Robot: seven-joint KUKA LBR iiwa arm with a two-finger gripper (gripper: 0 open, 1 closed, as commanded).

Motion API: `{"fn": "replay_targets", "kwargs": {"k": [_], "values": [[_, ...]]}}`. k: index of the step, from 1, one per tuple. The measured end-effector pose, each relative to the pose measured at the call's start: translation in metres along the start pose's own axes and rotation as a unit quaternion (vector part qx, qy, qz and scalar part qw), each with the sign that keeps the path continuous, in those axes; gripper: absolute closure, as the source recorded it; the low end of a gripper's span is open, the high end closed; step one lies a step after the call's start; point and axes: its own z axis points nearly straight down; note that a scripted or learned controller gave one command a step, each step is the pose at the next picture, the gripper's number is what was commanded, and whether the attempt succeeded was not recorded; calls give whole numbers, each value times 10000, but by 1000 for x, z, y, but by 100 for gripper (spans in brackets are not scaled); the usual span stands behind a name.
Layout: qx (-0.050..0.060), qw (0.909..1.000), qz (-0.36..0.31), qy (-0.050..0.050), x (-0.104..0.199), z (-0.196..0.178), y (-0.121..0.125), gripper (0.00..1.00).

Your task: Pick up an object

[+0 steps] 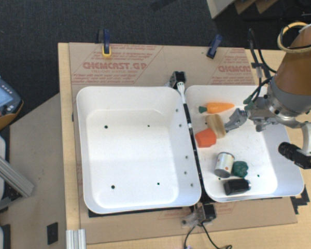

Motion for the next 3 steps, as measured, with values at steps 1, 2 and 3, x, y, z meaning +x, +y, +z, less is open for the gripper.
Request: {"fn": "replay_targets", "kwargs": {"k": [1,2,3], "values": [[-90,10000,-4,-33,-34,-126,50,0],[-71,10000,21,-30,-66,-228,6,0],[-36,10000,-1,-22,-64,-232,8,100]]}}
